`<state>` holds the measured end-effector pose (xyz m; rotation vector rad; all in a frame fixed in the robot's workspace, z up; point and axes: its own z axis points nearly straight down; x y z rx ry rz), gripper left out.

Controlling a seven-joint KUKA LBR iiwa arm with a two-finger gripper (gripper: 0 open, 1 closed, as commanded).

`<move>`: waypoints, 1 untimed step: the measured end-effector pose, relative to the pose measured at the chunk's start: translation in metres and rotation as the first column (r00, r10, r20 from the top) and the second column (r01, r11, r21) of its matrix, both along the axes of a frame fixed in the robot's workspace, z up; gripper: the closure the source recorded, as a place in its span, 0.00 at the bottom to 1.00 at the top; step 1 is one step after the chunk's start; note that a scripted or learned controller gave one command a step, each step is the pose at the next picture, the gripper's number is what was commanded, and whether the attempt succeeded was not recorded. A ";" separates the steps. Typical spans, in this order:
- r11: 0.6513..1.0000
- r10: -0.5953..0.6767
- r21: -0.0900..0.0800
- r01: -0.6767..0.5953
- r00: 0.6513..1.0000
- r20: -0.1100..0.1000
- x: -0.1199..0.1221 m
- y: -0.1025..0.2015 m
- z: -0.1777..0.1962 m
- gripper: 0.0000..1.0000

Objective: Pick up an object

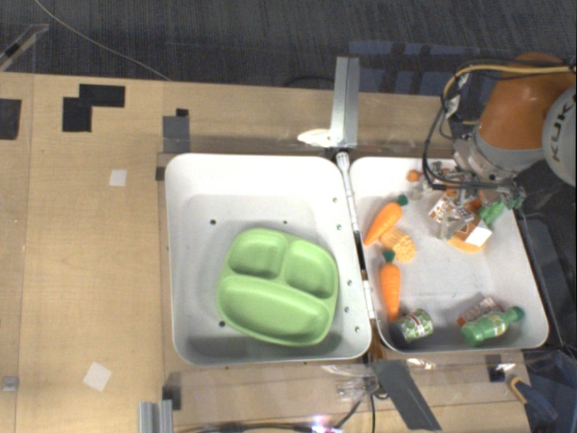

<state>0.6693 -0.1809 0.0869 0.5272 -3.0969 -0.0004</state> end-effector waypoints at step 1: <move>1.000 0.010 0.001 -0.010 1.000 0.012 -0.057 0.070 0.003 0.00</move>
